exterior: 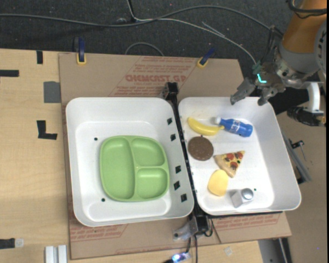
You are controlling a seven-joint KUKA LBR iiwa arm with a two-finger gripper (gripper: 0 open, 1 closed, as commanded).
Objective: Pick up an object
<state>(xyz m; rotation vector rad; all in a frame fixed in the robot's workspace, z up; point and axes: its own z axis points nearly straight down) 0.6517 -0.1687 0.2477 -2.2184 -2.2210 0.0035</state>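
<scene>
The right bin [282, 163] holds a yellow banana [202, 127], a blue bottle with a white cap [234, 126], a brown round cookie [200, 148], a pizza slice [231, 163], a yellow lemon-like piece [218, 183] and a small grey metal cup [241, 196]. My gripper [251, 96] hangs above the bin's far rim, up and to the right of the bottle. Its two dark fingers stand apart, open, with nothing between them.
The left bin [82, 147] holds a green divided plate [135, 167]. Both bins sit on a cardboard sheet [148, 75] clamped at its far edge. Cables run over the dark surface behind.
</scene>
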